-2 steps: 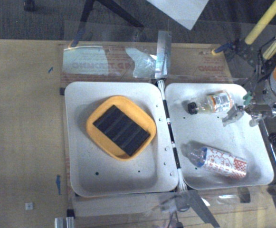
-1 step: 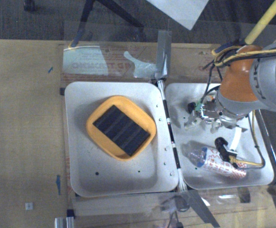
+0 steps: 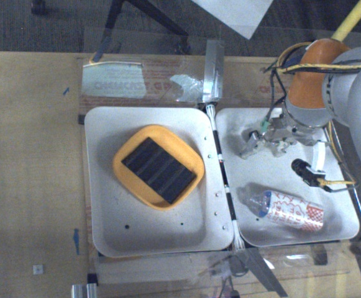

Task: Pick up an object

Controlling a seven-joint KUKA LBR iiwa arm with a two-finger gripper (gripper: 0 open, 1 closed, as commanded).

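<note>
In the camera view nothing had been lifted yet: the pincer [image 3: 250, 143] hung low over the upper part of the right bin [image 3: 348, 231], and whether its tips were apart or together could not be told. The plastic bottle [image 3: 287, 208] lay on its side near the bin's front edge, apart from the pincer, so the grasp itself seemed wholly left to do, while the yellow-rimmed object [image 3: 158, 166] sat in the left bin [image 3: 102, 228], well away

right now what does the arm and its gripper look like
The arm is rounded and grey with an orange band above the wrist. Yellow and black cables loop beside the band. The gripper is small, metallic grey.
</note>
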